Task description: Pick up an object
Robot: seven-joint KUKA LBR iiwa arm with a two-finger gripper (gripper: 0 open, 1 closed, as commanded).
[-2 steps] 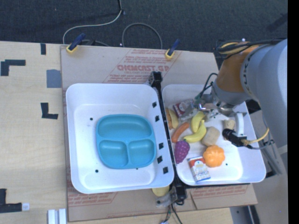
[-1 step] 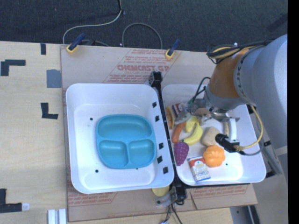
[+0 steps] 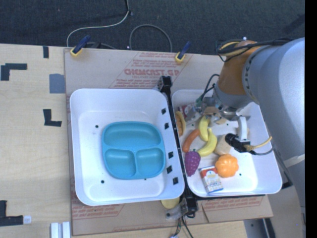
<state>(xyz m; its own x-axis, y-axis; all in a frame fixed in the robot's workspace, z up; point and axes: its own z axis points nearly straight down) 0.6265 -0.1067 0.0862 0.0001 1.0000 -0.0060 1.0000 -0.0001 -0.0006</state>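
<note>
The arm [image 3: 277,83] reaches from the right over the right bin [image 3: 265,185]; its wrist hangs above the bin's upper half, and the gripper [image 3: 218,114] sits just at 12 o'clock of the banana [image 3: 208,137]; whether the jaws are released or clenched I cannot tell, because the wrist covers them.

The things to pick all lie in the right bin; the banana is in the middle, a carrot [image 3: 190,140] touches it at 9 o'clock, the grapes [image 3: 191,161] lie at 7 o'clock, an orange [image 3: 227,165] at 5 o'clock, and a small carton [image 3: 212,179] at 6 o'clock near the front wall. The left bin [image 3: 81,133] holds a blue tray [image 3: 132,149].

I judge the step is the descent onto the banana, the nearest thing; to do it well, the jaws should close across its narrow width, not along the curve; the carrot lies close, so one finger may land on it; a straight, slow descent and a centred grip seem safest.
</note>
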